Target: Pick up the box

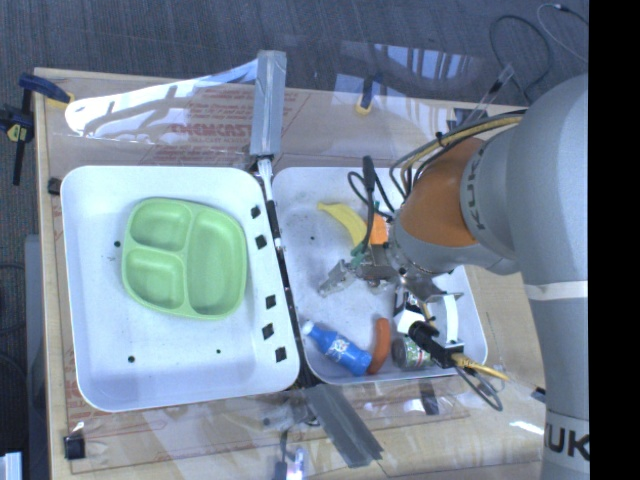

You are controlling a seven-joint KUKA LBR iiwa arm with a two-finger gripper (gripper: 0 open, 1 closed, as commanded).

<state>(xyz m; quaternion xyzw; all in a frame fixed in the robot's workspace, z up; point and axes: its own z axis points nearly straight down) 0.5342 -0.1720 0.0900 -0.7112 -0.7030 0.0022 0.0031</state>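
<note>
**Pincer [348, 272] low in the right bin [305, 203], can't find the box for sure**

Pincer sits down inside the right bin, roughly in the middle of it, with the grey arm [520, 208] coming in from the right and covering most of that bin's right half. Honestly can't tell if it's open or closed from this angle, and I don't see anything clearly gripped in it.

As for the box, I can't say which thing it is. The arm hides a good chunk of the right bin, and nothing in the part I can see reads clearly as a box.

What I can make out in the right bin:
- a banana [345, 220] toward the far side, just beyond the pincer
- a blue bottle [337, 348] lying on its side by the near edge
- a red-orange sausage-shaped thing [381, 340] just right of the bottle
- a dark can-looking thing [410, 352] right next to that, partly under the arm

Over in the left bin [90, 368] there's a green divided plate [186, 258] lying flat, well apart from the pincer. Both bins sit side by side on the wooden surface [45, 228].
</note>
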